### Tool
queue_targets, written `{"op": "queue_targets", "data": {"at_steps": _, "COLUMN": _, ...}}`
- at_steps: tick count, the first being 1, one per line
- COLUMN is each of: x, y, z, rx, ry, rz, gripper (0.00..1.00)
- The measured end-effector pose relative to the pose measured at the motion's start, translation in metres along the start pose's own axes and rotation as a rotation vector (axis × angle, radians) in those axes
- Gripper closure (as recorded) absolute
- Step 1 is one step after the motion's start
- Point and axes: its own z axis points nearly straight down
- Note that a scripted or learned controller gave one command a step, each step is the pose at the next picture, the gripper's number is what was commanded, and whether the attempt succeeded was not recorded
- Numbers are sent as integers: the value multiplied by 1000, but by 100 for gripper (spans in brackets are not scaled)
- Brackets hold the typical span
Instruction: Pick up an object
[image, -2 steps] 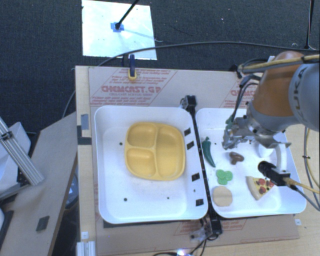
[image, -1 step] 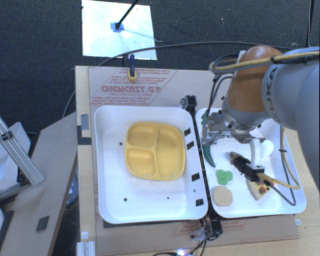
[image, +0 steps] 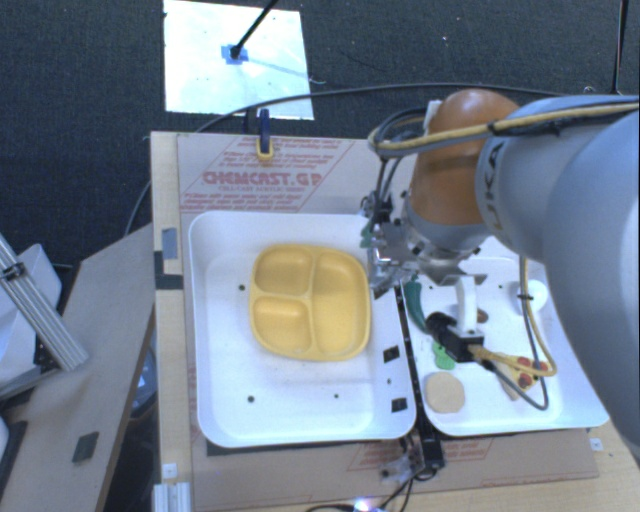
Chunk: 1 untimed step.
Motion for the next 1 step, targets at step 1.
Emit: {"op": "queue_targets", "data": {"at_steps": 1, "x": 44, "y": 10, "z": -11, "rx": -2, "ry": 0, "rz": 1, "gripper": 100}}
